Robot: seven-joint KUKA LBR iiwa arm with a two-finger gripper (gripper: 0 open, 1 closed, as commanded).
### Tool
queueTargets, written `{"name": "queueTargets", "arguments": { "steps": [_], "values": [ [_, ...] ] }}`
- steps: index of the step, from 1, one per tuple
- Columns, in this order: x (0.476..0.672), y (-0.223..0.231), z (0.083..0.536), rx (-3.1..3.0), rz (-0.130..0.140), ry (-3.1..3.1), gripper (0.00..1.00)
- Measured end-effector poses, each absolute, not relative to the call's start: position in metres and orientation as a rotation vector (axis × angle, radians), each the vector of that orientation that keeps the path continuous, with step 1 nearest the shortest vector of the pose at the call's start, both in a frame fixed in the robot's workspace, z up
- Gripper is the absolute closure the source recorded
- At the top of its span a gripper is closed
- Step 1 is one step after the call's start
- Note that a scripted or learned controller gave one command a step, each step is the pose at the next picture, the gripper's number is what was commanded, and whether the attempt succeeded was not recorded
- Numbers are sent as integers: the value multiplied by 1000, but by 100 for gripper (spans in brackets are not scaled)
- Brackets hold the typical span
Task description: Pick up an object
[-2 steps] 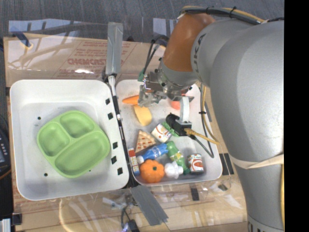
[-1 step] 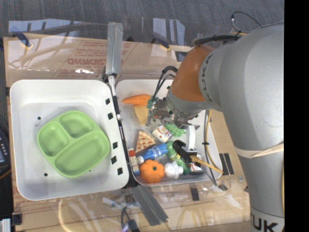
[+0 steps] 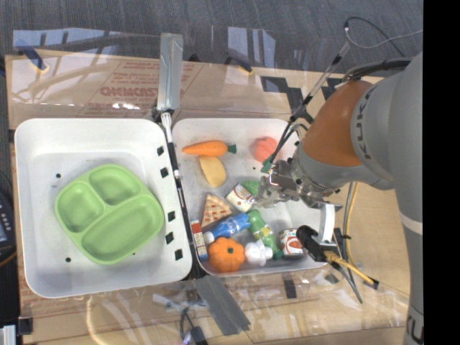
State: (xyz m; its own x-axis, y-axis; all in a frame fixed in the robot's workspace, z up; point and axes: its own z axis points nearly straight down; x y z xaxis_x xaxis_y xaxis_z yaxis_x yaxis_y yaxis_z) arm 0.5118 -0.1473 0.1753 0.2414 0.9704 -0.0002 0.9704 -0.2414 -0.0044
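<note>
The right bin (image 3: 237, 132) holds several toy foods. An orange carrot (image 3: 207, 148) lies at the back, with a pale yellow piece (image 3: 213, 170) below it and a pink-red item (image 3: 264, 147) to the right. Nearer the front are a pizza slice (image 3: 214, 210), a blue bottle (image 3: 230, 226), a small white and green can (image 3: 241, 197), a green bottle (image 3: 260, 230), an orange pumpkin (image 3: 226, 255), a white piece (image 3: 255, 252) and a red and white can (image 3: 290, 244). My gripper (image 3: 269, 187) hangs low over the bin's middle, just right of the small can and above the green bottle.
A green divided plate (image 3: 108, 211) lies in the left bin (image 3: 43, 142). A black clip-edged divider (image 3: 175, 192) separates the bins. The arm's orange band (image 3: 338, 131) and grey body cover the right bin's right side. Cables (image 3: 348, 268) trail by the front right corner.
</note>
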Motion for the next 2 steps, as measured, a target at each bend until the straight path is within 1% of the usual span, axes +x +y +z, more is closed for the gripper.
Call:
{"name": "queueTargets", "arguments": {
  "steps": [1, 2],
  "values": [
    [544, -176, 169, -2563, 5, -1812, 0],
    [575, -117, 328, -2641, 1, -1700, 0]
  ]
}}
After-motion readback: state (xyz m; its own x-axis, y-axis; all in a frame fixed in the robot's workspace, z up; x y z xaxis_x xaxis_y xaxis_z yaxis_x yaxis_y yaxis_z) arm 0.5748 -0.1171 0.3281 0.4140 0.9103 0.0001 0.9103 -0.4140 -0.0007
